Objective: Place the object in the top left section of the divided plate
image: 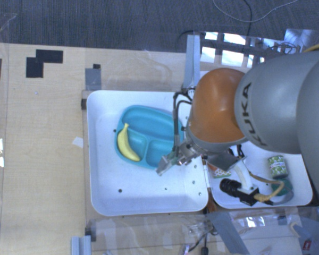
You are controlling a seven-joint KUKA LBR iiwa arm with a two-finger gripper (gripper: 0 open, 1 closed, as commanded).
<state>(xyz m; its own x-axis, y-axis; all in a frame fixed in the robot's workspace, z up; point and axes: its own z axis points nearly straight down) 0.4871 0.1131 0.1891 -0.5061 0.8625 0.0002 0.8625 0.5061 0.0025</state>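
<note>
Nearest the camera is the front wall of the left bin [143, 198], white and bare, and the gripper [169, 164] hangs just beyond it. The gripper tip sits over the near right edge of the blue plate [149, 124]. The view does not show whether it is open or closed, and nothing can be seen held in it.

To the right of the gripper, across the wall between the bins, is the right bin [220, 196]. A small flat piece with red and green on it [219, 171] lies close beside the gripper. Further right stands a small can with a green pattern [277, 165], and nearer than that lies a dark green thing [286, 189], partly hidden.

To the left of the gripper and a little further back lies the banana [126, 142]. It is in the plate's left compartment, along the rim, well apart from the gripper, with its stem end pointing away from the camera. The plate's other compartments, between the banana and the gripper, show only blue.

Above and behind the gripper is the arm's orange band [218, 110], and the grey arm [287, 105] fills the right side.

Past the bins, the pale bench [37, 142] carries black marks [42, 62] far to the left of the gripper. A thin cable [244, 7] loops on the dark floor beyond.
</note>
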